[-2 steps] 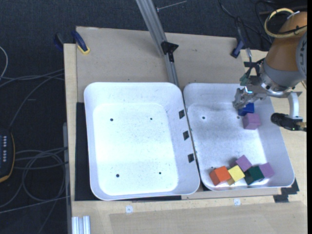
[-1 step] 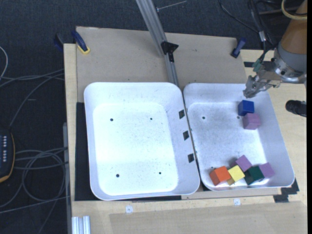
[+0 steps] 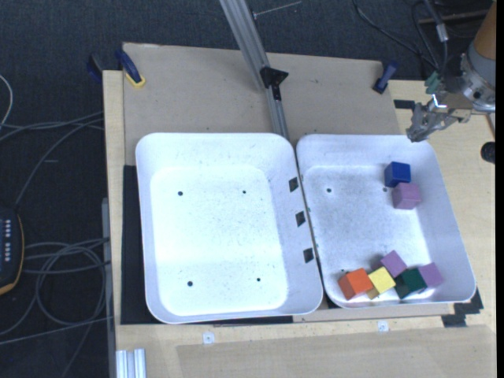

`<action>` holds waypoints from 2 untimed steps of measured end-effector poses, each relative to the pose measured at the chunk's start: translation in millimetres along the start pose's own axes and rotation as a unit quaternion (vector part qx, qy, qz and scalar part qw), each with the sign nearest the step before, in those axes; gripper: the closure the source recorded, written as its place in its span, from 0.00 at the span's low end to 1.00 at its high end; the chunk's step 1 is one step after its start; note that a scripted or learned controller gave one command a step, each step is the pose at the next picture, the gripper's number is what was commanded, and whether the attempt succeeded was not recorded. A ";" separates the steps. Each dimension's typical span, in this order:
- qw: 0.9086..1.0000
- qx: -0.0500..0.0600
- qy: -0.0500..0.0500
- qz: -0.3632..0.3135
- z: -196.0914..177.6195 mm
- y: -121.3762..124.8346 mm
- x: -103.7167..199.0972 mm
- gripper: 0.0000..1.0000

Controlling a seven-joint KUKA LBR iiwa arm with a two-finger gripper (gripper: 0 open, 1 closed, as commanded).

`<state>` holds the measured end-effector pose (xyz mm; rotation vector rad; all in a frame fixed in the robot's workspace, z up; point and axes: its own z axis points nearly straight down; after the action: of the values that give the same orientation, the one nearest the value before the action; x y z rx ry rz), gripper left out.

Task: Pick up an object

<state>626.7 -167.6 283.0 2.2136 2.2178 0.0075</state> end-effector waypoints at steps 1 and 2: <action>1.000 0.005 0.002 -0.002 11.9 5.0 51.6 1.00; 1.000 0.006 0.003 -0.002 11.8 -8.0 106.8 1.00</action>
<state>618.7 -60.8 270.8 2.2166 2.2313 0.0012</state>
